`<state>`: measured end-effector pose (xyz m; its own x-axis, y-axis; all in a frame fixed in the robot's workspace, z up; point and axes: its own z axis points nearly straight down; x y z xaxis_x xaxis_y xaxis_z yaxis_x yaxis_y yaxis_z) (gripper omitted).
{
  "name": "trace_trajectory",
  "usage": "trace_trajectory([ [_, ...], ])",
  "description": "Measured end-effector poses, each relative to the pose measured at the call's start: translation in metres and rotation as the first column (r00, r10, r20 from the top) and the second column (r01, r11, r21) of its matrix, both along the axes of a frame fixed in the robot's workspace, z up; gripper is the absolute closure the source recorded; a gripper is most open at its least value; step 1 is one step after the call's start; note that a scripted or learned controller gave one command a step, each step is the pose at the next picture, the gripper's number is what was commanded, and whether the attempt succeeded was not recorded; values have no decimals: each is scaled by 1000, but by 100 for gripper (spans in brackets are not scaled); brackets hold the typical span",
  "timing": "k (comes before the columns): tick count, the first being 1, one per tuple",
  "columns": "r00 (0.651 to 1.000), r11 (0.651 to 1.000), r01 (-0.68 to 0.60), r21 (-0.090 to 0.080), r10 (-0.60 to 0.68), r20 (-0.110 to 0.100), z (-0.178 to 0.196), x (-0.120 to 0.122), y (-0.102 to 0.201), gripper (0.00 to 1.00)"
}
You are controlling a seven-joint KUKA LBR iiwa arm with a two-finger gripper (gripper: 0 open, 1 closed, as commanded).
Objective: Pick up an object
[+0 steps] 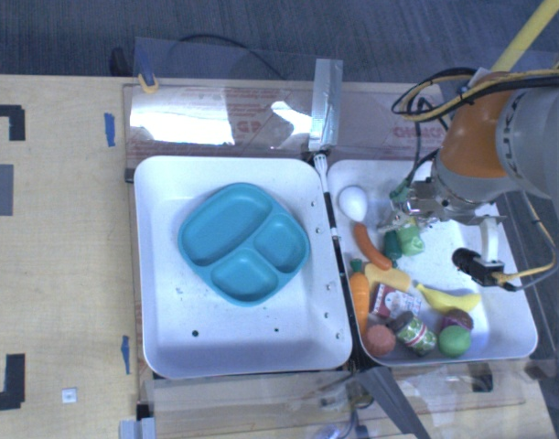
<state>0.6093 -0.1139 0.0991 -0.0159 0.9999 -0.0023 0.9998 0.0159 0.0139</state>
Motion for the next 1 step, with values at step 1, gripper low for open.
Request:
trace_trajectory([
  [1,978,978,211,3,-211,-12,85,7,72,100],
])
